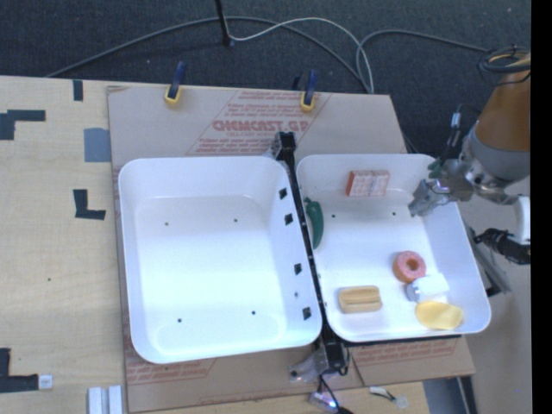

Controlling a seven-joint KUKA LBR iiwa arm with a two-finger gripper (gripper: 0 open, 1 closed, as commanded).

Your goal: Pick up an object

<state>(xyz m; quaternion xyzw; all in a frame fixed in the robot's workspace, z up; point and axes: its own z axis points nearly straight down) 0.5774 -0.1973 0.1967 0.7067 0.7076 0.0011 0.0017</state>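
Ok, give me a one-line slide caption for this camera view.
Claw poised over the right bin's far corner, with box, pink ring, tan block and yellow piece lying inside.

A single fixed camera looks down at a slant from above the bench, far enough back to take in both shallow white plastic bins [207, 179] whole, the cardboard sheet [250, 123] under them and dark carpet [103, 15] beyond. The grey arm with its orange band [504, 119] enters at the right edge, its two-finger gripper [429, 195] over the nearer bin's far right rim.
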